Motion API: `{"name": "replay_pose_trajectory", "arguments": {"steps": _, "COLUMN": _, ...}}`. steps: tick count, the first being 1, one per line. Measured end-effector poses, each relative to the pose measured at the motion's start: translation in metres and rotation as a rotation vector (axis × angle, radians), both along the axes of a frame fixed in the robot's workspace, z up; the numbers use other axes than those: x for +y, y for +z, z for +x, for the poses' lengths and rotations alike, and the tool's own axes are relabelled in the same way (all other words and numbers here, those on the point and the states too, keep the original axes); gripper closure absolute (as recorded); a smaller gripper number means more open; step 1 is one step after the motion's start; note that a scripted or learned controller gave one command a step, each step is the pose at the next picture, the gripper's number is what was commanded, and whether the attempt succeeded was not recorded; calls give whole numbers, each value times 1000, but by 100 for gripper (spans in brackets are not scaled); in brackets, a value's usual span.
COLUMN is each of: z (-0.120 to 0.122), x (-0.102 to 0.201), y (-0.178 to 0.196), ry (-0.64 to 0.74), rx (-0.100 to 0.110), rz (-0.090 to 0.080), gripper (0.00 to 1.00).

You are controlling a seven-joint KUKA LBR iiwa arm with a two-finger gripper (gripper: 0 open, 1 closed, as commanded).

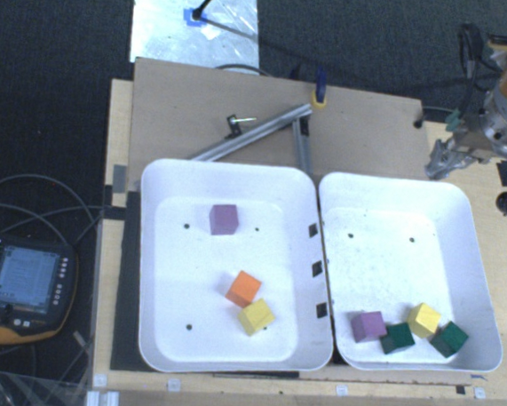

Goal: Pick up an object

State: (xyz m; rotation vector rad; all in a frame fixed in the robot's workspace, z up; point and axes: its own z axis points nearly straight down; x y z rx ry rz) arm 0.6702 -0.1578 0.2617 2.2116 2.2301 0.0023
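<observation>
My gripper [442, 165] hangs at the far right, just above the back rim of the right bin [398, 187], with nothing visible between its fingers. The left bin [230, 170] holds a purple cube [223, 219] near its back, an orange cube [243, 288] in the middle and a yellow cube [257, 316] touching it at the front. Along the right bin's front wall sit a purple cube [368, 326], a dark green cube [397, 337], a yellow cube [423, 319] and another dark green cube [449, 338], close together.
A metal bar [251, 133] lies aslant on the brown board behind the left bin. A teach pendant [15, 289] with cables sits on the floor at the left. A shiny sheet [195, 18] lies at the top.
</observation>
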Motion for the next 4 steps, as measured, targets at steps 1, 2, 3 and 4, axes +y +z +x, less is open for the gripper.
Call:
{"name": "replay_pose_trajectory", "arguments": {"steps": 1, "z": -24, "x": 47, "y": 7, "ry": 1, "rx": -1, "rz": 1, "gripper": 100}}
{"name": "replay_pose_trajectory", "arguments": {"steps": 2, "z": -44, "x": 95, "y": 13, "ry": 1, "rx": 1, "rz": 2, "gripper": 100}}
{"name": "replay_pose_trajectory", "arguments": {"steps": 3, "z": -66, "x": 141, "y": -5, "ry": 1, "rx": 4, "rz": 2, "gripper": 100}}
{"name": "replay_pose_trajectory", "arguments": {"steps": 4, "z": -79, "x": 185, "y": -13, "ry": 1, "rx": 3, "rz": 1, "gripper": 100}}
